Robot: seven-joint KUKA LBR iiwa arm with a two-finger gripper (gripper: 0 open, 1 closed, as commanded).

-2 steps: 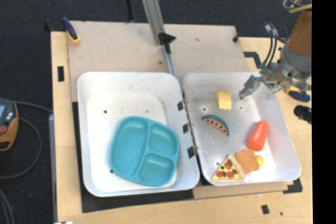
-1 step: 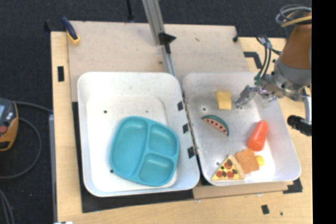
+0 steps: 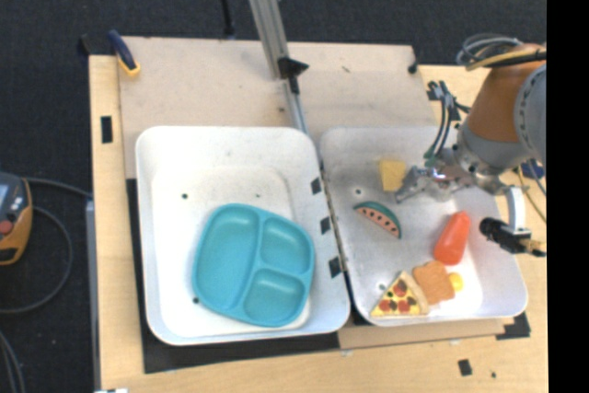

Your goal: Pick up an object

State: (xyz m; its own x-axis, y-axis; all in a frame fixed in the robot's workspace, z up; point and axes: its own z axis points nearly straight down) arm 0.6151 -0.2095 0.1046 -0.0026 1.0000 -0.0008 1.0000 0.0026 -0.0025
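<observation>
Left bin [image 3: 166, 152]: a shallow white bin holding a turquoise divided plate [image 3: 254, 264], lying flat towards its front.
Right bin [image 3: 350, 152]: a white bin with toy food scattered in it.
Watermelon slice [image 3: 379, 218]: small, lying flat near the bin's middle.
Cheese wedge [image 3: 393, 174]: yellow, near the back of the right bin, just left of the gripper; likely light, stiff plastic, best pinched across its flat sides.
Pizza slice [image 3: 399, 297]: at the front edge, touching a bread-like piece [image 3: 434, 282].
Orange bottle [image 3: 452, 237]: tilted, right of centre; smooth and probably slippery.
Gripper [image 3: 416, 182]: low over the bin, just beside the cheese; fingers look parted, with nothing between them.
</observation>
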